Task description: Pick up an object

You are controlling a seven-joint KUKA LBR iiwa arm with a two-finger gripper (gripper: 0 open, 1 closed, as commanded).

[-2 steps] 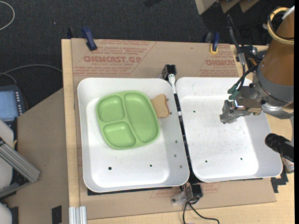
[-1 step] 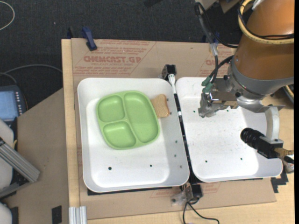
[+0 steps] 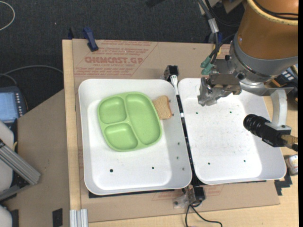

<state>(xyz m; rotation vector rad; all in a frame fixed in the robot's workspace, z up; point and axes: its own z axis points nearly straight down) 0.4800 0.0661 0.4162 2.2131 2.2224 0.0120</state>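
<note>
A green divided plate point(image 3: 129, 121) lies in the left bin point(image 3: 128, 174). A tan cracker-like piece point(image 3: 163, 107) rests against the plate's right rim, near the wall between the bins. My gripper point(image 3: 207, 100) hangs over the far left corner of the right bin point(image 3: 232, 164), close to the bin floor. Nothing shows between its tips. It is well to the right of the tan piece, across the dividing wall.
Both bins sit on a cardboard sheet point(image 3: 113, 56) with red print. A blue clip point(image 3: 90, 38) holds the sheet's far left edge. A small black clamp point(image 3: 171, 72) sits at the far end of the wall between the bins. The right bin's floor bears dark specks.
</note>
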